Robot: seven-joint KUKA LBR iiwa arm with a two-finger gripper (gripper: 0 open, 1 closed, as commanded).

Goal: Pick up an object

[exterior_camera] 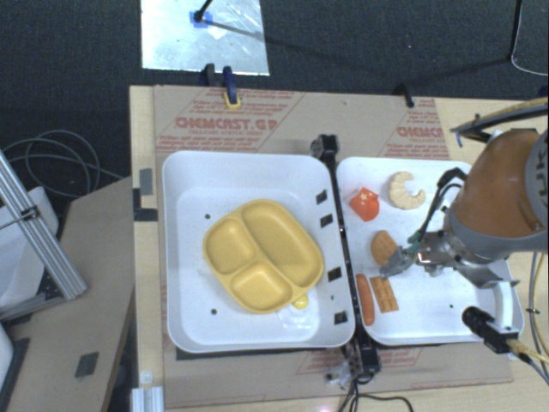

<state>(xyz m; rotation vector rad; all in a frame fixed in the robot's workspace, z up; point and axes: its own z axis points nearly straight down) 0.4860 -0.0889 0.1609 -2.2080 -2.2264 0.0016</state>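
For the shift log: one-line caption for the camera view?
Gripper low in the right bin beside a brown piece; yellow divided tray in the left bin.

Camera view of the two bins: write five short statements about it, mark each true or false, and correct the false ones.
1. The yellow divided tray lies in the left bin. True.
2. The red piece sits inside the yellow divided tray. False: it lies in the right bin, near the divider.
3. The gripper is over the right bin, close beside the brown lump. True.
4. The croissant-shaped piece lies in the left bin. False: it lies in the right bin, beyond the red piece.
5. The hot dog lies at the right bin's near edge by the divider. True.
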